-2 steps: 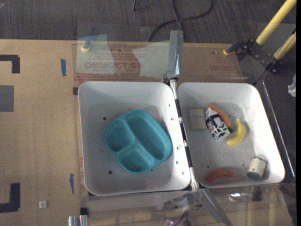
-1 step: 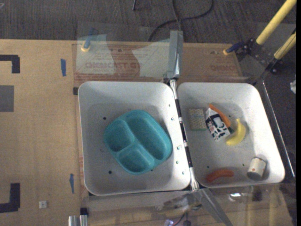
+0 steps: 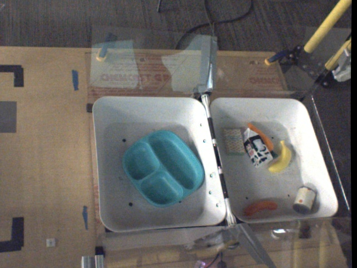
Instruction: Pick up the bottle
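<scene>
The bottle (image 3: 256, 151), as far as the blur allows, is the white container with black print lying on its side in the right bin (image 3: 312, 128), a little above the middle of the floor and towards the bin's left half. An orange carrot-like piece (image 3: 262, 137) lies slantwise against its upper edge, touching it. A small patterned square (image 3: 234, 140) sits just beside the bottle on its left, and a yellow banana (image 3: 280, 158) curves just beside it on the right. Well apart, near the bin's lower wall, lie a red-orange sausage-shaped thing (image 3: 260, 207) and a short pale cylinder (image 3: 304, 199) in the lower right corner. The left bin (image 3: 111, 121) holds a teal divided plate (image 3: 163, 167) with three compartments.
</scene>
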Robot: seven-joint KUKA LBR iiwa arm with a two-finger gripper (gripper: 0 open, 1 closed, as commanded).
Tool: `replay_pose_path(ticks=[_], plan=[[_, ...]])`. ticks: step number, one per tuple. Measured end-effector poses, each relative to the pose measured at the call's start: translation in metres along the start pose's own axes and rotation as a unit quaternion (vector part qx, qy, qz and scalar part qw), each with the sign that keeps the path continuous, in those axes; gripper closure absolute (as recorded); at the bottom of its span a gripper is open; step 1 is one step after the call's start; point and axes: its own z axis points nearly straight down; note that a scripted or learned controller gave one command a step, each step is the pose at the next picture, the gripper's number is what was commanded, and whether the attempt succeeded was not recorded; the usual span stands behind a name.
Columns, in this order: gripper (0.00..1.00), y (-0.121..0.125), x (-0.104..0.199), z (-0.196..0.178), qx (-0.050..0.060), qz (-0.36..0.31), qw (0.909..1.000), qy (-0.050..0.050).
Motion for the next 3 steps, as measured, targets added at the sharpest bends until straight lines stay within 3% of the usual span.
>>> replay_pose_path(ticks=[1, 2, 3], plan=[[0.00, 0.000, 0.000, 0.000, 0.000, 0.000, 1.0000, 0.000], [0.00, 0.052, -0.005, 0.041, -0.001, -0.230, 0.9731, 0.000], [0.00, 0.003, 0.044, -0.009, 0.000, -0.240, 0.9708, 0.001]])
